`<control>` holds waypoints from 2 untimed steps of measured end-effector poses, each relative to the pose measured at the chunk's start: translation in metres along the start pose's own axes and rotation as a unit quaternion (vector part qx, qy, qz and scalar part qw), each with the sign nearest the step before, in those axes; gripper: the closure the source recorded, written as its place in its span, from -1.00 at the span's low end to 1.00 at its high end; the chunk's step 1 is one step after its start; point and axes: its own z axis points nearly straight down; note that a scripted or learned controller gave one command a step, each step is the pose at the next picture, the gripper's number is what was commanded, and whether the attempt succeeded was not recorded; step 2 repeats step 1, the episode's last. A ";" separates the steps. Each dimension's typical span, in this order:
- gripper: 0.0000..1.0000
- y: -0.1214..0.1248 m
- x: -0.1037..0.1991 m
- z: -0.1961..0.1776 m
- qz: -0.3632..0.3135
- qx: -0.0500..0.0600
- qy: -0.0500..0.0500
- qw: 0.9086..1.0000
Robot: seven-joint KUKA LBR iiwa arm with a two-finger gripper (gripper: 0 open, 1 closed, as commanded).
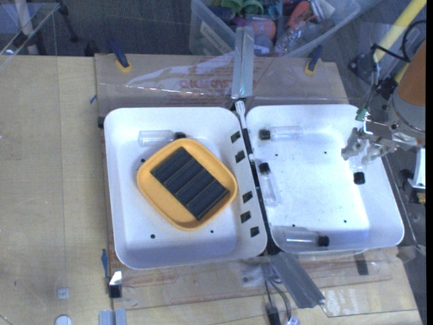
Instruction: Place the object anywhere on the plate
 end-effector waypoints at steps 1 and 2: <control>-1.00 0.000 0.000 0.000 0.000 0.000 0.000 1.000; -1.00 0.000 0.000 0.000 0.000 0.000 0.000 1.000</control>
